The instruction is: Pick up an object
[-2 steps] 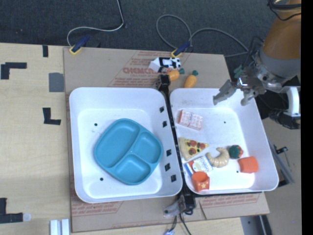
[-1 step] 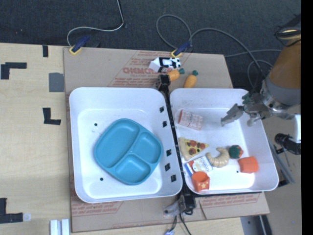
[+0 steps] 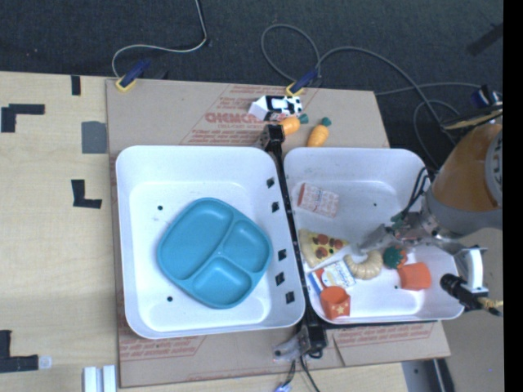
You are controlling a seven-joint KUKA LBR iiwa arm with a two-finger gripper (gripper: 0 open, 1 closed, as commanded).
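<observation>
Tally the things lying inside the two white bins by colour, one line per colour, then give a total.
Blue: 1, the divided plate
Orange: 2, the block and the small box
Cream: 1, the croissant
Green: 1, the small round piece
Mixed print: 3, the packet, the pizza slice, the carton
Total: 8

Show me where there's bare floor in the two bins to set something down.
Right bin: the far strip between its back wall and the pink packet is bare; the near half is crowded with the pizza slice, croissant and orange blocks. Left bin: the blue plate takes the middle, leaving bare margins around it.
</observation>
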